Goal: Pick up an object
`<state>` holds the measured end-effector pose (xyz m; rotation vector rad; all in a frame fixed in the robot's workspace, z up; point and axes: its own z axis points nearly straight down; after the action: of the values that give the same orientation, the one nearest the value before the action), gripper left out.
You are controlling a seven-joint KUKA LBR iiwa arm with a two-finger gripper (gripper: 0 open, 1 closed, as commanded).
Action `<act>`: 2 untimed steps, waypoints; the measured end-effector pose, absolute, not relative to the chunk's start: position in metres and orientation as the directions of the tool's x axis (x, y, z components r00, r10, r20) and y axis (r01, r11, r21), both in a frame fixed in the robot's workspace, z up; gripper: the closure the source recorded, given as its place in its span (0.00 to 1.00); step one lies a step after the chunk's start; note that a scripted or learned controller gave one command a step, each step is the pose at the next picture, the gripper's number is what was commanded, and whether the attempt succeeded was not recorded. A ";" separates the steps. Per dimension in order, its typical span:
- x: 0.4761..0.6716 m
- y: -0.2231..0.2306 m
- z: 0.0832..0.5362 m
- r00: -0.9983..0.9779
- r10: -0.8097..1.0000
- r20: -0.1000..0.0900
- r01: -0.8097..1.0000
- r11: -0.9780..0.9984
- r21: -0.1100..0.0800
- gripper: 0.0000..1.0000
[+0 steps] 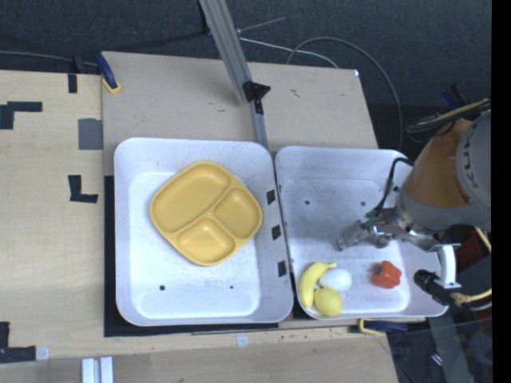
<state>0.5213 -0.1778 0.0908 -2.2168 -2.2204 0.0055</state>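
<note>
Pincer (345,241) hovers low over the right bin's (319,166) floor, whether parted I can't tell, nothing between its tips, so it's the approach: next, drop onto the pepper (386,274) near the bin's front-right corner.

I see both bins (132,214) white with dark specks, yellow divided tray (206,212) far from gripper (351,238), red pepper (386,274) just beside it, yellow banana (313,278), white egg (336,279), yellow lemon (328,301) near it.
</note>
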 end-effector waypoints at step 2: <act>0.522 -0.175 0.145 -0.002 1.000 -0.001 1.000 0.002 0.002 1.00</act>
<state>0.5219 -0.1747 0.1452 -2.2209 -2.2248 -0.0016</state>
